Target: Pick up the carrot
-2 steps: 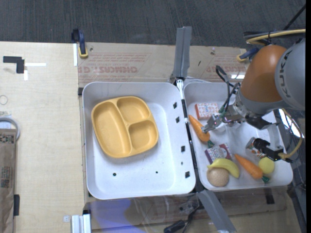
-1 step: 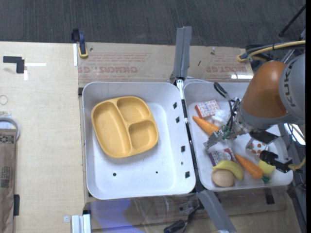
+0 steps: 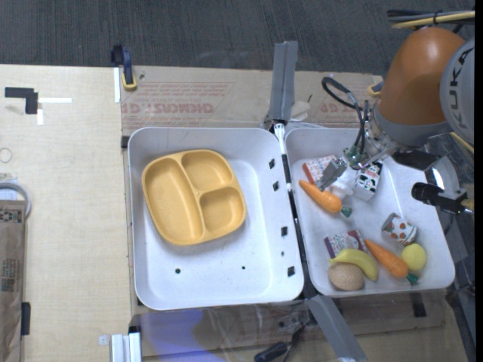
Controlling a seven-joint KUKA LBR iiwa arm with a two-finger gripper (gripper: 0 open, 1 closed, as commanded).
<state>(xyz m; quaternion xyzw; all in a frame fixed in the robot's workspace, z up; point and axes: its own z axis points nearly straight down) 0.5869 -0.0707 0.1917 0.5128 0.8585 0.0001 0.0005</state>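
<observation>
The divided plate (image 3: 195, 196) is yellow, in a white bin (image 3: 151, 277); two carrots (image 3: 321, 197) (image 3: 387, 258) are orange with green ends; the banana (image 3: 356, 262) and lemon (image 3: 413, 256) are yellow; a small carton (image 3: 368, 180) is white with black patches.

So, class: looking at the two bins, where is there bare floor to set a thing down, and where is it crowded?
Left bin: bare floor below and right of the yellow divided plate, up to the divider. Right bin: crowded. The pincer hangs over one carrot; the banana, second carrot and lemon fill the near end. A small bare patch lies mid-bin.
</observation>
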